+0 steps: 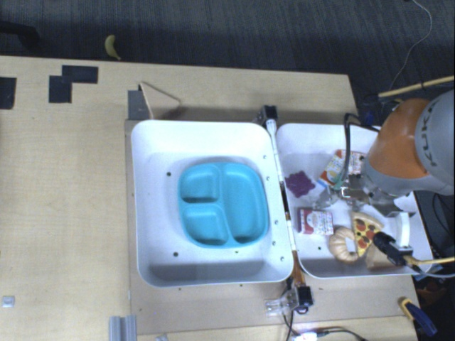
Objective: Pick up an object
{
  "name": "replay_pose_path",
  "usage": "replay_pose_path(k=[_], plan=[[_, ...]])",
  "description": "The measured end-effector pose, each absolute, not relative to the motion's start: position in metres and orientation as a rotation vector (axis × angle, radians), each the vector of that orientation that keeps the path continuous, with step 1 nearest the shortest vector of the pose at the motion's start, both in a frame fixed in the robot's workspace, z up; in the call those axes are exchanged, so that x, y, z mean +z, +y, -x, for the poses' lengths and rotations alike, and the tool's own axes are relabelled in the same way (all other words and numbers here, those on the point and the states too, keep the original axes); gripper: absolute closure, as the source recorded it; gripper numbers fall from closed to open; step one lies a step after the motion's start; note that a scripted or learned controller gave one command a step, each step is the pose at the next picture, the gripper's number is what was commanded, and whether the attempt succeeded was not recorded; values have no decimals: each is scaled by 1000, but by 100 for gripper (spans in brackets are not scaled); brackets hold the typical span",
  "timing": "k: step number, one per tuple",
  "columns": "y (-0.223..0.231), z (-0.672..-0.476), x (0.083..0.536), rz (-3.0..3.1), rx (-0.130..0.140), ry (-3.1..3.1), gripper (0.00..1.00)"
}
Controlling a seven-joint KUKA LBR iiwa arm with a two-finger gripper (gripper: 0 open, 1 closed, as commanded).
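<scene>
One red-and-white packet (314, 222), its print unreadable, lies beside the gripper (340, 192), whose state I cannot tell

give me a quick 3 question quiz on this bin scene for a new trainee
1. True or false: the blue divided tray lies in the right bin.
2. Which is nearest the gripper? A) purple object B) bagel C) pizza slice
3. Fill in: the arm hangs over the ____ bin.

Key: 1. false, it lies in the left bin. 2. A. 3. right.
</scene>
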State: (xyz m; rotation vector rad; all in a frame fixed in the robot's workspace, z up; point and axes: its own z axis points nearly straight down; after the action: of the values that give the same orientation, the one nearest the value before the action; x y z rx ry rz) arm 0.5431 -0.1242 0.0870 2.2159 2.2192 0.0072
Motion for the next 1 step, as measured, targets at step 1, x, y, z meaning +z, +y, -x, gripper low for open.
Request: replay_pose_path(k=[1], plan=[[-124, -545, 99, -2211, 13, 2216, 100]])
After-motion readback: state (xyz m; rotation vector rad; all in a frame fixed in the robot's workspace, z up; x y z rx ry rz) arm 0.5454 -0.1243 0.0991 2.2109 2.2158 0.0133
